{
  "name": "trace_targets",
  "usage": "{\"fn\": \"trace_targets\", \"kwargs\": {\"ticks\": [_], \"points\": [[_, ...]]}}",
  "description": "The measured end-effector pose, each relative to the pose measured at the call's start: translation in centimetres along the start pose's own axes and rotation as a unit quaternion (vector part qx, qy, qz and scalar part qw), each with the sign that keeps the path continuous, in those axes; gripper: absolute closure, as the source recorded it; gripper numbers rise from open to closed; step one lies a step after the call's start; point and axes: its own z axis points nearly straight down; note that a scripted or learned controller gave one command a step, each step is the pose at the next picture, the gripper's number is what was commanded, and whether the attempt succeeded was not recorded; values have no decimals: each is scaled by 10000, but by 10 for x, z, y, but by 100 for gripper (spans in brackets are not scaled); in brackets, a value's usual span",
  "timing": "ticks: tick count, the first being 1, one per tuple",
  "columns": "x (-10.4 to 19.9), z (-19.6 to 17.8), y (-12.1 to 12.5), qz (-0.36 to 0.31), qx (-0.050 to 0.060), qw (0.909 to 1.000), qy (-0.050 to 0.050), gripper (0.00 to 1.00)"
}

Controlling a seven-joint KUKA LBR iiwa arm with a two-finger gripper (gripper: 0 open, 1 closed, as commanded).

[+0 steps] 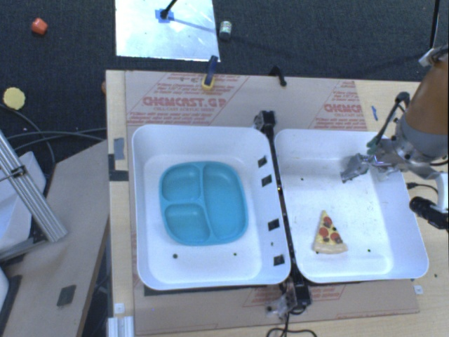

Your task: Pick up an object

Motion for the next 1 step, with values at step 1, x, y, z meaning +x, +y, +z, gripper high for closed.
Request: {"fn": "trace_targets", "kwargs": {"ticks": [1], "points": [[51, 107, -37, -20, 15, 10000, 8, 0]]}}
